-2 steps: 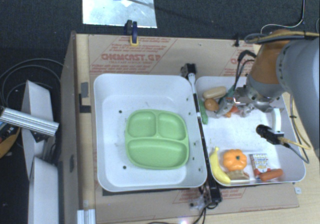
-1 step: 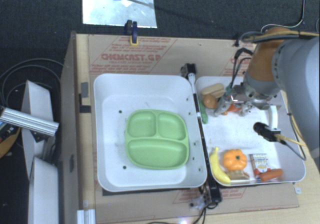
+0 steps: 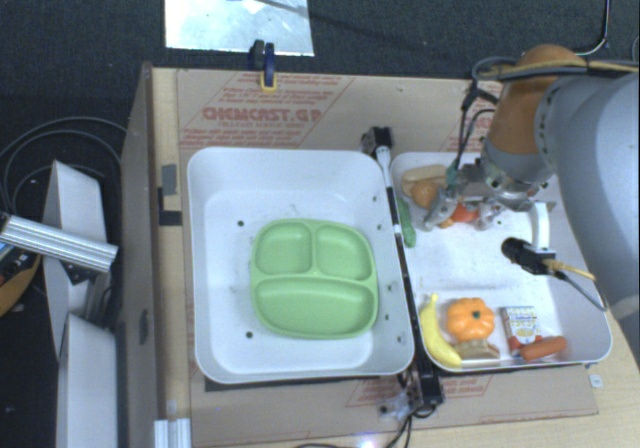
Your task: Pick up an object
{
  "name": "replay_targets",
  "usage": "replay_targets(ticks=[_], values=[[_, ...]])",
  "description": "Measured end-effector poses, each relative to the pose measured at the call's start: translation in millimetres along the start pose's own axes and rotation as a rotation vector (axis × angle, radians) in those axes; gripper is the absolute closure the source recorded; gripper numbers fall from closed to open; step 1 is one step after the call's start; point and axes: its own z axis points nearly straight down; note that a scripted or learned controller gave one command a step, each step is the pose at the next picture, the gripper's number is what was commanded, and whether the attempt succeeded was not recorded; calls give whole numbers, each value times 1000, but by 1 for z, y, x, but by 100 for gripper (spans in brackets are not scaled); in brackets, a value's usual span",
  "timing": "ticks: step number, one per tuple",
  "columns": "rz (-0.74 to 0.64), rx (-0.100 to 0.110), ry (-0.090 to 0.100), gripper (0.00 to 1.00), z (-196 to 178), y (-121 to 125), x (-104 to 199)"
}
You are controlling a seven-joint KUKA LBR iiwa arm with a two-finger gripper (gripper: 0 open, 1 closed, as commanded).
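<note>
where smooth white bin (image 3: 575,281) curves, gripper (image 3: 462,213) hovers low.

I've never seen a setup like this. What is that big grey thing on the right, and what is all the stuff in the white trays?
It is a robot arm, filmed by one camera above the bench. Its gripper is low in the right bin, by something orange; whether it holds anything is unclear. That bin also has toy food: a banana, a small pumpkin, a sausage. The left bin holds a green divided plate.
</note>
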Motion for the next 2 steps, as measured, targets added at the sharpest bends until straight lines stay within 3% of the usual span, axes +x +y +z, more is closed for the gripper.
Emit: replay_targets(ticks=[1,2], values=[[-1,7,0,100,-9,-2,-2],[-22,-77,9,100,-105,-13,52]])
